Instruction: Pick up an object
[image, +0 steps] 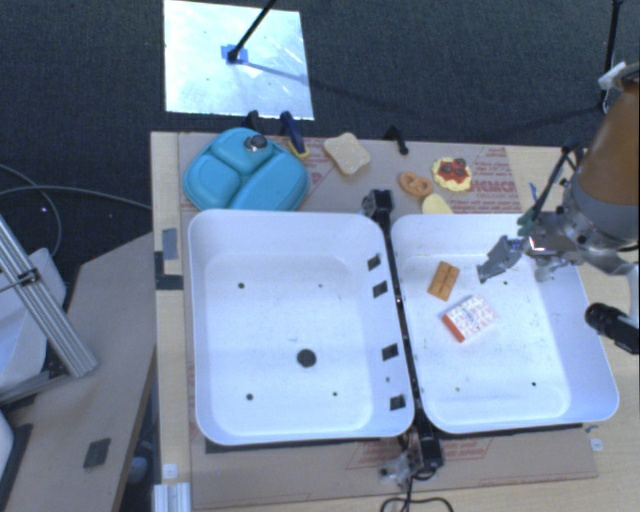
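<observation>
The right bin (560, 400) holds a small orange block (443, 280) and, just below it, a red and white box (470, 319). A small dark round piece (306, 357) lies in the left bin (230, 300). My gripper (521, 262) hangs over the upper right part of the right bin, to the right of the orange block and apart from it. Its two fingers are spread open with nothing between them. The grey arm with its orange band (605, 175) comes in from the right.
Behind the bins, the bench carries a blue lidded dish (245, 172), a toy bread slice (347, 153), a pretzel (414, 183), a small pizza-like toy (452, 172) and a yellow piece (436, 205). A black part (613, 325) juts in at the right bin's right rim.
</observation>
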